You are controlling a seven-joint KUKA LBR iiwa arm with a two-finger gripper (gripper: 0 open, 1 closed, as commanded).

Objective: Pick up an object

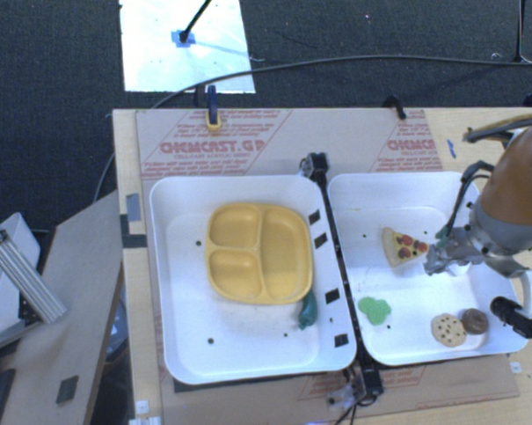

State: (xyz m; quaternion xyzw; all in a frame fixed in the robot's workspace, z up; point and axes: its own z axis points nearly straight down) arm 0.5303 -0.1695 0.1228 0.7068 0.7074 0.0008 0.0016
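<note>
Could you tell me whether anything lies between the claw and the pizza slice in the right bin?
Nothing visible does. The claw sits just right of the pizza slice, with bare bin floor between them. The cookie lies farther down.

You are looking at several candidates for picking. In the right bin, a toy pizza slice is lying flat near the middle, its point aimed toward the left bin. A flat green piece is resting nearer the front left. A chocolate-chip cookie and a brown doughnut are sitting just beside each other at the front. In the left bin, a yellow divided plate is lying face up, with a dark green item lying at its front right corner.
</note>
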